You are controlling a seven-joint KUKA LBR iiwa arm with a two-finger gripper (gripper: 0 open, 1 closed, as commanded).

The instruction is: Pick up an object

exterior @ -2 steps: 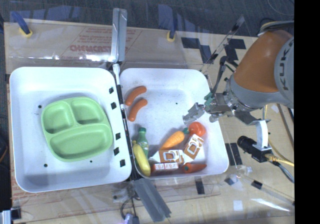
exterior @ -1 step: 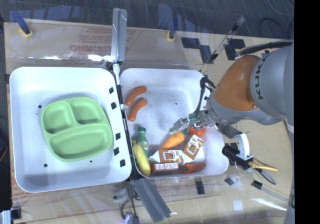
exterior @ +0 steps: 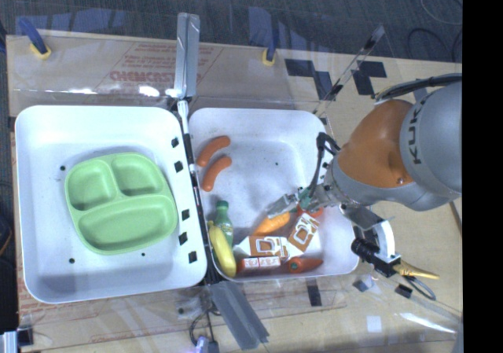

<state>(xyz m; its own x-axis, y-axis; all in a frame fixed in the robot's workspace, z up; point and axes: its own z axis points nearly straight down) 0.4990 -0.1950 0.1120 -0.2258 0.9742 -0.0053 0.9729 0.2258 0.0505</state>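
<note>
The right bin [exterior: 259, 125] holds two orange-brown sausages [exterior: 214, 150] [exterior: 218, 171] near its left wall. At its front lie a green bottle [exterior: 223, 218], a yellow banana [exterior: 221, 250], an orange carrot [exterior: 272, 225], two orange-and-white cartons [exterior: 305, 231] [exterior: 267, 247] and a red pepper [exterior: 303, 266]. My gripper [exterior: 301, 200] hangs low at the right side of this bin, just above the carrot's right end and the nearer carton. The wrist hides whether anything is between its tips.
The left bin [exterior: 39, 186] bears a green divided plate [exterior: 119, 200]. The arm's orange-banded wrist [exterior: 376, 156] overhangs the right bin's right wall. A metal divider [exterior: 186, 53] stands between the bins at the back.
</note>
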